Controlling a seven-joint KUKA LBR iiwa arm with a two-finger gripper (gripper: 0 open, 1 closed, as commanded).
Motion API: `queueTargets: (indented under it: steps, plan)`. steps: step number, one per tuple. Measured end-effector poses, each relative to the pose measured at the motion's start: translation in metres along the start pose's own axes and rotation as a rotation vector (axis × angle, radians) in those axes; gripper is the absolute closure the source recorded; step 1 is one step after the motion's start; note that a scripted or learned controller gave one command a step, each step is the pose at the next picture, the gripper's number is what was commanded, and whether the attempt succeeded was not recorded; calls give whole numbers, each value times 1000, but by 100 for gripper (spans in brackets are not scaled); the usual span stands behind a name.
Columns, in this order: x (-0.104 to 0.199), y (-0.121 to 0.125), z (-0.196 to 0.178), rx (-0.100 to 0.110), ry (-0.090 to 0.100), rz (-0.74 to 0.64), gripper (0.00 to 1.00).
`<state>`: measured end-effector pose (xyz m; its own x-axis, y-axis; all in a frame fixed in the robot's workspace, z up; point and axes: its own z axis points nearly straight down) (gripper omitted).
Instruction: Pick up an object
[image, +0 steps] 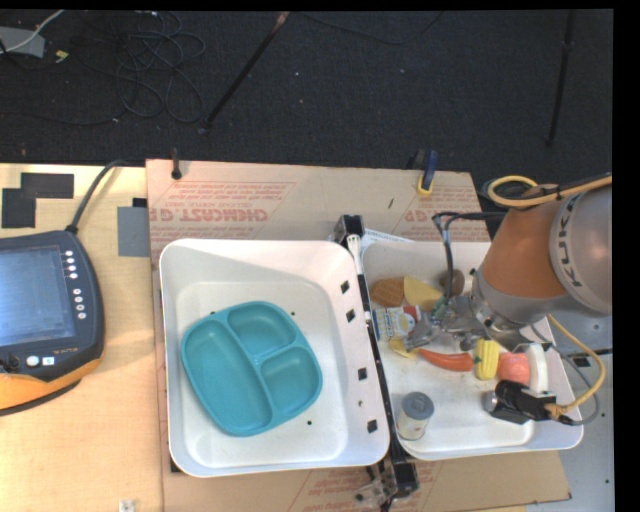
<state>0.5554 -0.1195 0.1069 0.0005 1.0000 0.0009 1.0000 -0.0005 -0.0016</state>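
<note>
Hovering metal claw (432, 325), glossy toys, teal tray (250, 366)

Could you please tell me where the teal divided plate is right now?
The teal divided plate lies in the left white bin, across the divider from the cluttered right bin.

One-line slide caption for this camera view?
KUKA arm's gripper lowered among cluttered items in the right bin; a teal divided plate lies in the left bin.

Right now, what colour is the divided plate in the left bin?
Teal; the divided plate shows best in the camera view.
</note>
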Motion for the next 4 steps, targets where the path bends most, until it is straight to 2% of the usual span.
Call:
queueTargets:
  steps: [1, 2, 3, 4]
  plan:
    - [16, -44, 21, 6, 2, 2, 0]
    - [-1, -1, 19, -1, -1, -2, 0]
    - [-36, 70, 18, -3, -2, -4, 0]
    - [-3, 87, 19, 10, -5, -4, 0]
